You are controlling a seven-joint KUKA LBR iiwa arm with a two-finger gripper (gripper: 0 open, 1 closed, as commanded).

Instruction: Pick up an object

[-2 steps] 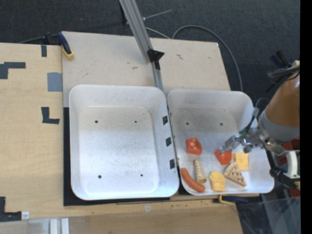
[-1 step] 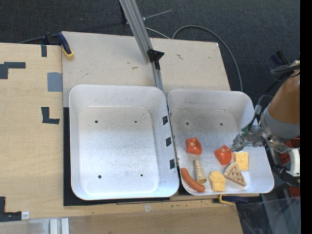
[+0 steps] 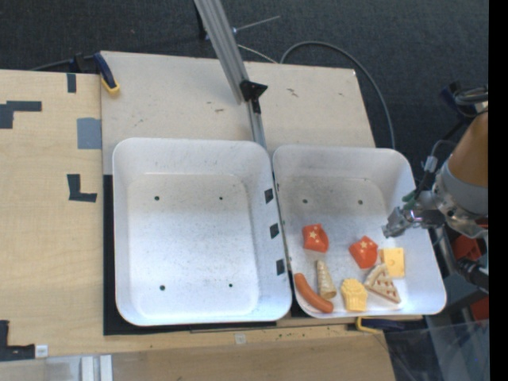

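Tool (image 3: pixel 399 222) metallic, above right bin (image 3: pixel 341 159); red blocks (image 3: pixel 315 237) faceted.

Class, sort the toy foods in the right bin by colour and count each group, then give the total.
Red: 3 – red piece, second red piece, sausage
Yellow: 2 – yellow block, corn
Tan: 2 – cone, wedge
Total: 7
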